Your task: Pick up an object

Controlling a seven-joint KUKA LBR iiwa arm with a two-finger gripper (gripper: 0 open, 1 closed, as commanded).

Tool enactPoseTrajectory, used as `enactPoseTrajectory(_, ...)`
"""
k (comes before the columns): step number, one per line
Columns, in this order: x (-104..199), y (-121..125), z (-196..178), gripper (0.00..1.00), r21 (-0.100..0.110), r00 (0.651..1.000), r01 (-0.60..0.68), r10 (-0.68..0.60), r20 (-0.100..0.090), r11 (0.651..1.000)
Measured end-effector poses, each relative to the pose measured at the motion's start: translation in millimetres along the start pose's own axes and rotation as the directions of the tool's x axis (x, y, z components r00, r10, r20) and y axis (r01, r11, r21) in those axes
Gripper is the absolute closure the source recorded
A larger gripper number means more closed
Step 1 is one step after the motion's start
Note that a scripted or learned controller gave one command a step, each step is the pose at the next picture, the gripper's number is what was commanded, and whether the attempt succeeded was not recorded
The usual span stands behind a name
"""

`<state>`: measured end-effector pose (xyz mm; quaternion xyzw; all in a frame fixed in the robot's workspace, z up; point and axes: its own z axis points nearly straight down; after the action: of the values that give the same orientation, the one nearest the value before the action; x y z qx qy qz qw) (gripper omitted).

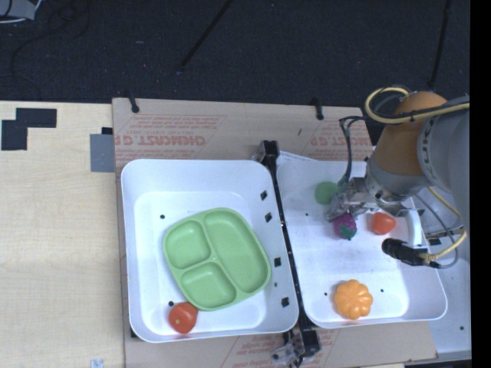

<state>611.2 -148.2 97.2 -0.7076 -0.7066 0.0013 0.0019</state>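
My gripper (pixel 345 215) reaches down into the right bin (pixel 430 301), at its far middle. A small purple and green object (pixel 346 226) sits right at the fingertips; whether it is between them is hidden from this angle. A green round object (pixel 325 192) lies just left of the gripper, and a small red-orange object (pixel 382 223) lies just right of it. An orange pumpkin-shaped object (pixel 353 298) rests near the front of the right bin.
The left bin (pixel 146 182) bears a green three-compartment plate (pixel 215 257) and a small red tomato-like object (pixel 182 317) at its front left corner. A black divider (pixel 281 236) runs between the bins. The arm's grey body and cables (pixel 430 167) overhang the right bin's right side.
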Motion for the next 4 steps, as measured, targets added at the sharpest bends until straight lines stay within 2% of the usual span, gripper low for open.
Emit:
enactPoseTrajectory(3, -10.6, -11.0, -142.7, 1.00, -0.007, 1.000, 0.002, -0.002, 0.002, 1.000)
enactPoseTrajectory(4, 31.6, -29.4, -135.2, 1.00, 0.000, 1.000, 0.004, -0.004, -0.001, 1.000)
